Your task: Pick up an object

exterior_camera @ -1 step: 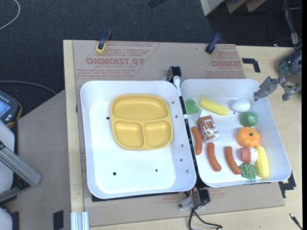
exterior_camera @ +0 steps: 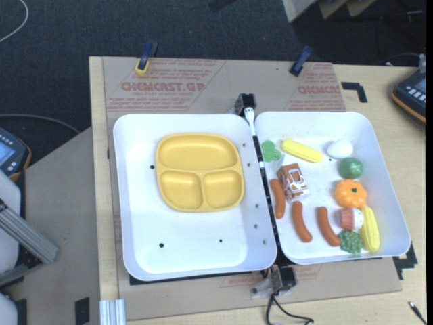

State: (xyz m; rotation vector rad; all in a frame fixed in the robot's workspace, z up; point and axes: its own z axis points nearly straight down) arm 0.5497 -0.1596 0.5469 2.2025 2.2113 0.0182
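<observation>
Left white bin (exterior_camera: 135, 249) holds a yellow three-compartment plastic plate (exterior_camera: 199, 171). Right white bin (exterior_camera: 385, 154) holds small plastic toy foods — light, stiff, slick. The orange toy pumpkin (exterior_camera: 350, 193) looks graspable across its middle. Gripper state: cannot tell.

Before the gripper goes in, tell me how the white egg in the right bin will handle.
The white egg looks smooth and rounded, so two fingers may slip off it. It will probably roll if nudged, since it lies on the flat floor of the right bin. It touches little, with the yellow corn cob beside it, so approach seems open.
</observation>
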